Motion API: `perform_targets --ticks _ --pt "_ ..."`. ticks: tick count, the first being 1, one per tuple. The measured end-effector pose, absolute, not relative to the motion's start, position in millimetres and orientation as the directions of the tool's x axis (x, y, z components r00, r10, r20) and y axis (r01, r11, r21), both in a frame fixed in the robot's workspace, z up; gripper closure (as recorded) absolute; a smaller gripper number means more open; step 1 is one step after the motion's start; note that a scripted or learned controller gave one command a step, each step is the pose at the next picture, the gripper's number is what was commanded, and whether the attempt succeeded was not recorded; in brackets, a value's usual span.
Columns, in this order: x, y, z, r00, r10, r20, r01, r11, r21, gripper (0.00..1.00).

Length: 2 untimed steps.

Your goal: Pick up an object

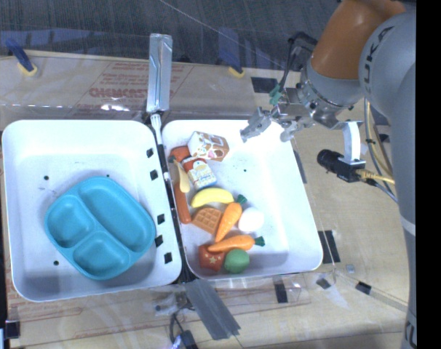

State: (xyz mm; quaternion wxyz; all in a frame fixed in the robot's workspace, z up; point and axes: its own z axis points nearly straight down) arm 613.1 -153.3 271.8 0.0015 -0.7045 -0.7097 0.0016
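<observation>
Arm's parked over the top right corner of the right bin (pixel 308 224), gripper (pixel 271 126) spread open w/ nothing between the fingers, so imo this is the approach step, no pick yet. All the toy food sits bunched along that bin's left side: small carton (pixel 206 146) up top, banana (pixel 212 196) mid, carrot (pixel 228 219), white egg (pixel 250 220), green ball (pixel 236 261) near the bottom. Left bin (pixel 31 151) just has a blue divided tray (pixel 99 226). Next move prob needs a shift left and down onto one piece; the carton's closest, but stuff is packed tight so fingers could bump neighbours.
</observation>
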Motion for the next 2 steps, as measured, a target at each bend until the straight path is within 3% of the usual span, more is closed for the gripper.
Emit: perform_targets --ticks 1,2 --pt "561.1 -139.7 144.0 -0.007 1.000 0.002 1.000 0.007 -0.013 0.00" --pt "539.8 -110.1 98.5 -0.457 0.889 -0.007 0.889 0.457 0.013 0.00"
